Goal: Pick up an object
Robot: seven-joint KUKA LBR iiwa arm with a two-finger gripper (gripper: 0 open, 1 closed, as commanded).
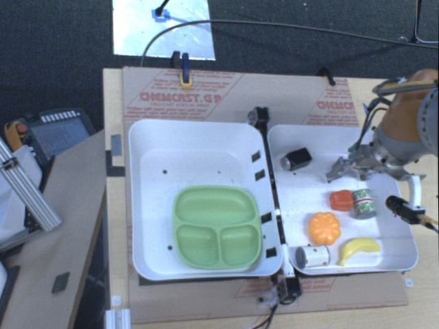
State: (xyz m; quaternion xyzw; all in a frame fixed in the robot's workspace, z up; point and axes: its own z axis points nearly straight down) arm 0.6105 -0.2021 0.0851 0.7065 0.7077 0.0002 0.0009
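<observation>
Red block lettering on the brown board (pixel 233 91) under the bins reads "CHEMCAST GP", once behind the left bin and again, partly cut off, behind the right bin.

Taking the right bin (pixel 309 132) as the landmark: inside it, toward its far left corner, lies a small black cylinder-like object (pixel 296 158). Near its middle sit a red tomato-like piece (pixel 341 200) and, touching it on the right, a small can with a green and white label (pixel 363 203); the label's writing is too small to read. Nearer the front, an orange toy pumpkin (pixel 324 228) sits just ahead of the red piece. At the front wall lie a small white can on its side (pixel 312 256), with a dark end and a reddish band, and beside it to the right a yellow banana (pixel 359 249).

The left bin (pixel 147 184), touching the right bin's left wall, holds a green three-compartment plate (pixel 217 226) with nothing in its sections.

The gripper (pixel 346 168) hangs over the right bin's far right part, behind the red piece and the labelled can and apart from both. Whether its fingers are spread or closed cannot be told, and nothing is seen in them.
</observation>
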